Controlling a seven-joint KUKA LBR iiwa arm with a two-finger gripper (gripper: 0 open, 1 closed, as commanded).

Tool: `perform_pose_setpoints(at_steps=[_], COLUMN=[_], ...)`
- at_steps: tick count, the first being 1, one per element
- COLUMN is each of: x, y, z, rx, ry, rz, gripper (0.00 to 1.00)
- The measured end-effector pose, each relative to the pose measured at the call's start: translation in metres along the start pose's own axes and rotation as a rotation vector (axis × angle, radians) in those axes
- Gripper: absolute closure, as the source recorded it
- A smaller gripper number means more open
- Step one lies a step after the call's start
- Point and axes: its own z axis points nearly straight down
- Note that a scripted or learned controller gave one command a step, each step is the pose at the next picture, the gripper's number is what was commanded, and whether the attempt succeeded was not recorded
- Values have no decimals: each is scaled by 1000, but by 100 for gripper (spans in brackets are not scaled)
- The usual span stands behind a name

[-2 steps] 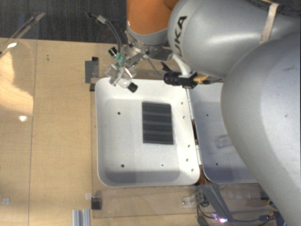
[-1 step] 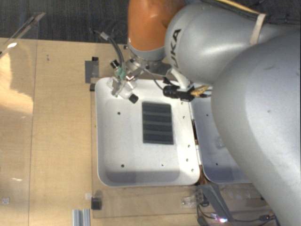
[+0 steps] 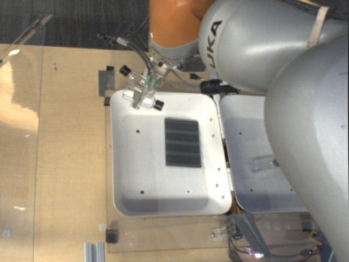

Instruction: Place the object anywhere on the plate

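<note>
The claw (image 3: 143,96) hangs over the far left corner of the left bin (image 3: 126,146); whether it is apart or together cannot be told, and nothing is visible held in it. Toward the camera and to its right lies a dark, ribbed rectangular slab (image 3: 182,142), flat on the bin floor and well apart from the claw; this is probably the plate. Farther right, in the right bin (image 3: 242,141), a small clear, glassy cylinder (image 3: 262,163) lies on its side, likely the object. By my judgement the pick has not yet been made: the next move calls for crossing to the right bin and closing on that slippery, rounded piece. The bins are smooth matte white plastic with rounded corners, on a pale wooden bench (image 3: 54,157).
</note>
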Motion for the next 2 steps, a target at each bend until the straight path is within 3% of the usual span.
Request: perform_pose_setpoints(at_steps=[1, 2], x=[18, 6], y=[10, 18], z=[64, 49], rx=[0, -3], ry=[3, -1], rz=[-628, -789], gripper=[100, 100])
